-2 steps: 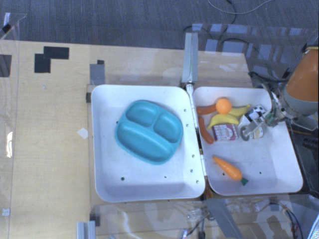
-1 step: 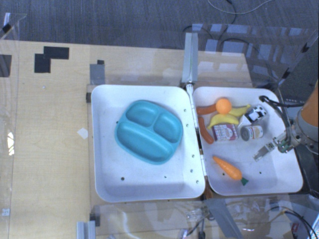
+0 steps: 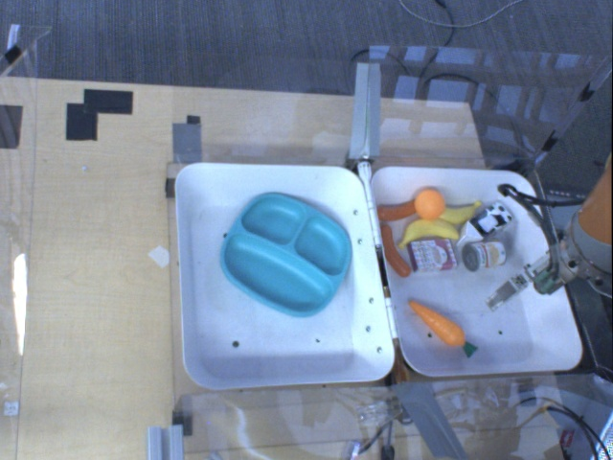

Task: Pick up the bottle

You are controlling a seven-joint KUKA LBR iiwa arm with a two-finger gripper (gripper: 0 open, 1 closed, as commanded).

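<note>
Camera view: bottle [image 3: 493,218], small, black-and-white, likely light, rigid and slick, lies tilted just above the can [image 3: 483,255] in the right bin [image 3: 565,348]; best gripped across its body; gripper [image 3: 508,291], below-right of can, jaws apparently parted, holding nothing.

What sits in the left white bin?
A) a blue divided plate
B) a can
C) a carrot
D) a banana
A: the blue divided plate lies alone in the left bin; the carrot, banana and can are in the right bin.
</note>
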